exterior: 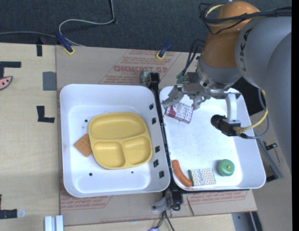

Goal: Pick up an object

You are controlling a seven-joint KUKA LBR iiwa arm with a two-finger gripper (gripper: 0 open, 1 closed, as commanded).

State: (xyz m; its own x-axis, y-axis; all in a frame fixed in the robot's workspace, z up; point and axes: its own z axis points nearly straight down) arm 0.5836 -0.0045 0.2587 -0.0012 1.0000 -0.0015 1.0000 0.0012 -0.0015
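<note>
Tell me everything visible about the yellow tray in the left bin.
The yellow tray is a matte, plastic-looking dish with rounded corners and three compartments: one long section along the far side and two smaller ones nearer the camera. It lies flat, slightly rotated, in the left bin. A tan waffle-patterned piece sticks out from beneath its left edge.

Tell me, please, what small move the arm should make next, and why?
Probably lower a little onto the small red-and-white patterned packet: the tool hangs right over it at the far-left corner of the right white bin, and nothing is visibly held. That the packet lies near the bin wall may hamper the grasp.
</note>
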